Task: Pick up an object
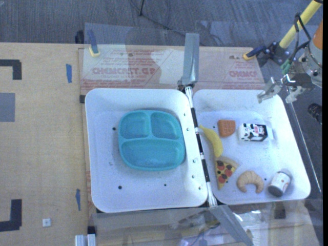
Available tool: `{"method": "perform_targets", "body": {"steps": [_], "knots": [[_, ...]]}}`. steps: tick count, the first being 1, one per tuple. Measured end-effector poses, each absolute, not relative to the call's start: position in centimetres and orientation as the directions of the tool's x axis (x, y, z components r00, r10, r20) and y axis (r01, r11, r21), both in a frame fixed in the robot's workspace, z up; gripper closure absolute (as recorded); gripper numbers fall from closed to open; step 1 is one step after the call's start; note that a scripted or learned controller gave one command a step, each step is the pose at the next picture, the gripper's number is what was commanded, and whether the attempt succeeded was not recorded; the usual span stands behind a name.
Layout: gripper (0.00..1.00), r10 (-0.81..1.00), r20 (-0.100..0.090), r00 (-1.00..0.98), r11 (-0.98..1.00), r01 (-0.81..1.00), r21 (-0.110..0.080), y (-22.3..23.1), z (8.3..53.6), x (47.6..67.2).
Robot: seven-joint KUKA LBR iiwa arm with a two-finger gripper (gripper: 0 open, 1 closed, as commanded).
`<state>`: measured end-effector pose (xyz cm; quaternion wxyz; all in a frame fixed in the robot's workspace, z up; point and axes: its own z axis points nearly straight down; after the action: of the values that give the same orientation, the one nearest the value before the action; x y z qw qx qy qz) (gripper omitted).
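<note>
The right bin (292,137) holds a yellow banana (212,140), an orange cracker-like piece (226,127), a black-and-white milk carton (254,132), a pizza slice (224,171), a croissant (250,181) and a small grey-and-white can (279,183). My gripper (279,90) hangs over the bin's far right corner, above and right of the carton. Its fingers stand apart, open, with nothing between them.
The left bin (97,152) carries a teal divided plate (151,139). A metal divider (191,65) rises between the bins at the back. Yellow cabling (300,22) runs at the upper right. The wooden bench (41,137) stretches left.
</note>
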<state>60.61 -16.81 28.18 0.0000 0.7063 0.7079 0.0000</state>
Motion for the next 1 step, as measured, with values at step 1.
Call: {"method": "perform_targets", "body": {"steps": [1], "knots": [[0.0,0.998,-0.001,-0.058,0.058,0.998,0.005,-13.56,9.96,61.52]]}}
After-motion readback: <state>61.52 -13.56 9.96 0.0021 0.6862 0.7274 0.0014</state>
